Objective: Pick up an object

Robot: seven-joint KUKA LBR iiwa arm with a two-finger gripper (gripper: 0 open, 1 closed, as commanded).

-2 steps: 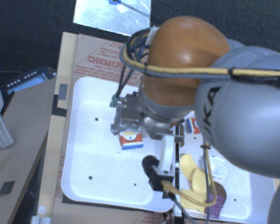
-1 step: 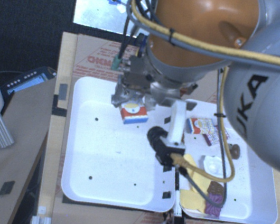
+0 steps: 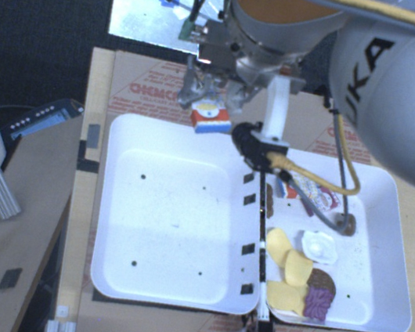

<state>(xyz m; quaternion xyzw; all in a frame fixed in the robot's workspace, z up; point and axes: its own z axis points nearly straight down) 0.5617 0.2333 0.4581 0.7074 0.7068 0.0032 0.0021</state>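
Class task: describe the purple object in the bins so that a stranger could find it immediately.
Start at the right-hand white bin and go to its near edge. Among the yellow pieces there lies the purple object, the single ridged purple piece, against a brown round one.

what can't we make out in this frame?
- Claw: a small orange, white and blue box sits at its fingers, but blur hides whether it is truly clamped.
- Right bin: far corner covered by the arm.
- Items by the hose: partly hidden, unidentifiable.
- Purple item: too small to identify.
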